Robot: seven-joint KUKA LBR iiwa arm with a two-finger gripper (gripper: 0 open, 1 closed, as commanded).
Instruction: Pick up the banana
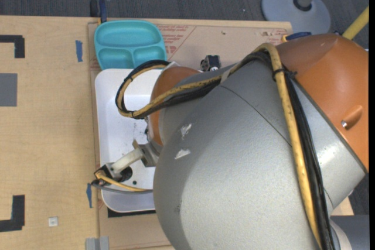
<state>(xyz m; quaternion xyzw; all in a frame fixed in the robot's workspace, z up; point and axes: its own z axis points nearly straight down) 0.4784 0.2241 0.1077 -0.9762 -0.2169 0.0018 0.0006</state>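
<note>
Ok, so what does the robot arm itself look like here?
The arm is bulky with smooth grey casings and an orange band on its upper section. A yellow and black cable runs along it and loops over the white bin.

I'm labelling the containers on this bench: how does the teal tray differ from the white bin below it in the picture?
The teal tray is turquoise, while the white bin is plain white. The teal tray is split into compartments by raised ridges; the white bin shows one undivided floor. The teal tray lies fully in sight, while the white bin is largely covered by the grey arm and its looping cable. Both are shallow with rounded corners.
</note>
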